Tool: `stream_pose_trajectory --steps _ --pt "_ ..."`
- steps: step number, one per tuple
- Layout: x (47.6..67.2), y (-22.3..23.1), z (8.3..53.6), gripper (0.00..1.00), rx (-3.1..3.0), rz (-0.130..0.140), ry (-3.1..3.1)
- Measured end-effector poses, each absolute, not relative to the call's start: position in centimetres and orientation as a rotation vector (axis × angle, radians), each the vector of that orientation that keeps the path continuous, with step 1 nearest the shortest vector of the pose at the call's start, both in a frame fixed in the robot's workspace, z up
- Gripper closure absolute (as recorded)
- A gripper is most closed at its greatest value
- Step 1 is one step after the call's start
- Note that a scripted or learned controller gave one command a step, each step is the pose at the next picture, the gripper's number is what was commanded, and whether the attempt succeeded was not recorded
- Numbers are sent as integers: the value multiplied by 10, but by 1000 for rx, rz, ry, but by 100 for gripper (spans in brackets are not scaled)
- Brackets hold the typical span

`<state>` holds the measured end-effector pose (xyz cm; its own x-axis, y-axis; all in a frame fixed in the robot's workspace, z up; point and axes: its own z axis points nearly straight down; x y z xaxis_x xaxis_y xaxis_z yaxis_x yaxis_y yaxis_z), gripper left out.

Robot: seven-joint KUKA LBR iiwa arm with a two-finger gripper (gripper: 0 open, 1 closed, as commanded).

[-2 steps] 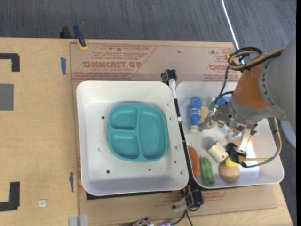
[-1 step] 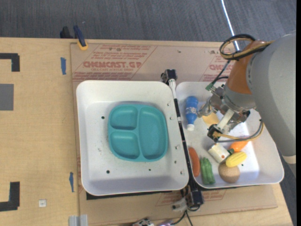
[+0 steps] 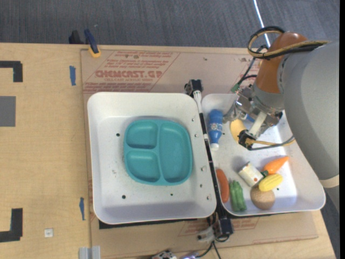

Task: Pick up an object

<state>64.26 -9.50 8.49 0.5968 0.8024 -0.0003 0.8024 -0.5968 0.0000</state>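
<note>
My gripper (image 3: 241, 127) is low in the right bin (image 3: 308, 194), at its far left part. Its fingers stand open, one on each side of a small yellow object (image 3: 236, 127) that lies on the bin floor. A blue bottle (image 3: 215, 125) lies just left of it against the bin wall. Nearer the front lie an orange carrot (image 3: 276, 164), a small white piece (image 3: 249, 174), a yellow corn-like toy (image 3: 269, 183), a brown round thing (image 3: 262, 198), a green piece (image 3: 237, 195) and a red-orange piece (image 3: 222, 183).
The left bin (image 3: 99, 144) holds a teal divided plate (image 3: 159, 151). The grey arm (image 3: 312, 101) covers the right bin's far right side. A cable (image 3: 272, 142) loops across the bin floor beside the gripper.
</note>
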Motion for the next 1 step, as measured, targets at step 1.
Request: stream_pose_trajectory --steps 1 --pt "643 -95 96 100 2804 -1 1412"
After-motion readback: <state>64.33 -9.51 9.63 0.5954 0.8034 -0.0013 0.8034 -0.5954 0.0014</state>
